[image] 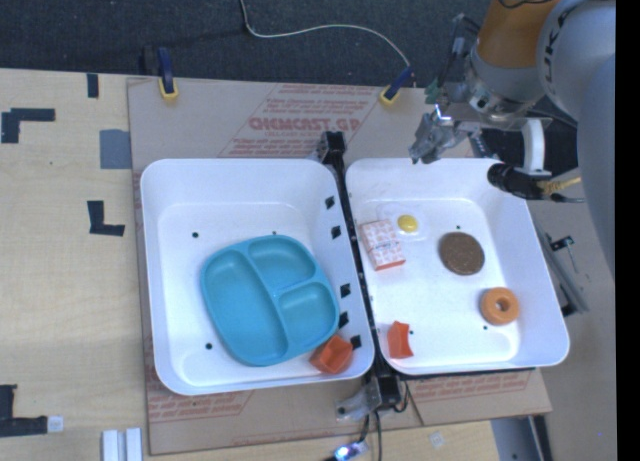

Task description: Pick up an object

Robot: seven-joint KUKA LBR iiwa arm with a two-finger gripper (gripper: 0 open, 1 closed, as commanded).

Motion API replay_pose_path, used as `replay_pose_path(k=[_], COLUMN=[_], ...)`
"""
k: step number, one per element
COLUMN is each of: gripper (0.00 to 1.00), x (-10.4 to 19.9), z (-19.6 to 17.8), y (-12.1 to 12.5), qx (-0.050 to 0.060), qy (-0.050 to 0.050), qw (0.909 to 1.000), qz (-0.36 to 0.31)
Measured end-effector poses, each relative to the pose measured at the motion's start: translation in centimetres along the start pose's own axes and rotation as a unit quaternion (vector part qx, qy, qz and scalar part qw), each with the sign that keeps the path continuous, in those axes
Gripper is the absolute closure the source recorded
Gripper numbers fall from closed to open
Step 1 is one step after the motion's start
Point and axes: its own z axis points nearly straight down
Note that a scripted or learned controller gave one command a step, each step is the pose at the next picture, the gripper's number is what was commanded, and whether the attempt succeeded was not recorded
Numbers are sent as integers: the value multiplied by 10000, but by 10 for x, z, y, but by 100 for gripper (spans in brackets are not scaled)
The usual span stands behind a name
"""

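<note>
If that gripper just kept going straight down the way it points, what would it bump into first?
Probably the far rim of the right bin, or bare floor just inside it; the gripper hangs above that edge. Depth is hard to judge.

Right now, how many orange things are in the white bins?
3. An orange piece by the blue tray in the left bin, another orange piece at the right bin's near-left corner, and an orange donut near its right side.
</note>
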Motion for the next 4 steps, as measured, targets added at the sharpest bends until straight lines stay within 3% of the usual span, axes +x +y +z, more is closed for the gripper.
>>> replay_pose_path(k=[2, 4], gripper=[100, 100], x=[81, 163], z=[-1, 11], y=[-46, -110], qx=[38, 48], qy=[8, 1], qw=[10000, 10000], qz=[-14, -15])
